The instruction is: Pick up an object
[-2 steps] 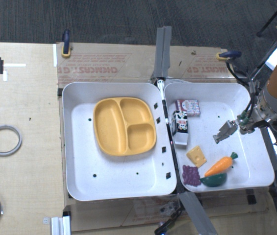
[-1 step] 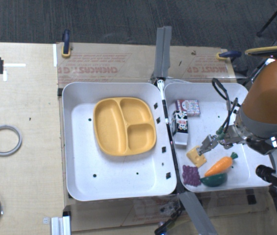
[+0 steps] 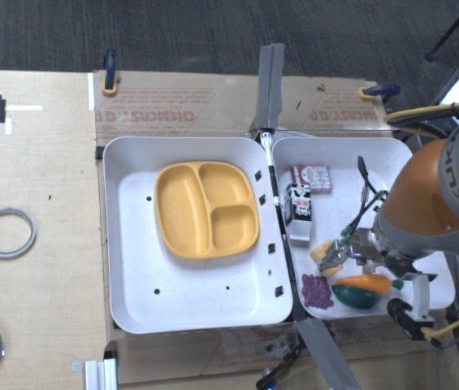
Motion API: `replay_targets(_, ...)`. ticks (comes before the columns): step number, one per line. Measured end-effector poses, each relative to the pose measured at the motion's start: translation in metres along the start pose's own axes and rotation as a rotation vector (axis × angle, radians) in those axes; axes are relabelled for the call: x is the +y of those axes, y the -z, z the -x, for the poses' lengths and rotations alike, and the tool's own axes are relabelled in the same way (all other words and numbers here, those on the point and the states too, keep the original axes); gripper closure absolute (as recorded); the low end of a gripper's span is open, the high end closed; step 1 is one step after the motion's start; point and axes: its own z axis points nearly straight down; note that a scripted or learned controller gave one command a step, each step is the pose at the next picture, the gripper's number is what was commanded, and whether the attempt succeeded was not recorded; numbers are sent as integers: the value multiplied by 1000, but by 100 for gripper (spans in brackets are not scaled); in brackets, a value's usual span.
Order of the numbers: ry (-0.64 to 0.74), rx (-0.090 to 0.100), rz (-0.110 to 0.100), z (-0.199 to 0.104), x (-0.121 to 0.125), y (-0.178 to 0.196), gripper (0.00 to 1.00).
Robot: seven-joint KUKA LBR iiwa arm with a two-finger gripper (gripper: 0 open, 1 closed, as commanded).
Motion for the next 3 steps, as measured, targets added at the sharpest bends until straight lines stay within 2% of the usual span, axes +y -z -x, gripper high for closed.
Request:
replay_targets(1,-2,0,-8,1,-1,6,100)
replay_targets(2,-38,-4,4,-15,0,184,100)
replay_targets(3,-37,-4,3,-15,0,184,0)
